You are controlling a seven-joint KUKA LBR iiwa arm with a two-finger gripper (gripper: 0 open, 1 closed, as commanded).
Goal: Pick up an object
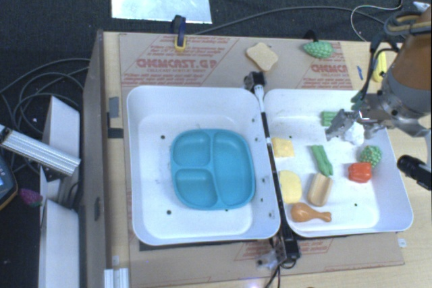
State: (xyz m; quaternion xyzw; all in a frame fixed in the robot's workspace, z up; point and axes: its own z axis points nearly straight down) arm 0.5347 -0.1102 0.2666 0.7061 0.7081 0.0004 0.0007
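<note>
My gripper (343,126) hung over the right bin (395,209), near a white lump (354,134); whether it grasped anything, I could not tell.

Two bins sat side by side on the counter (169,54). The left bin (145,111) held a divided tray (212,168) at its centre. The right bin (398,206) held scattered toy foods, with my hand (344,125) over its upper part. Toy bread (262,56) lay on the counter above the bins.
</note>
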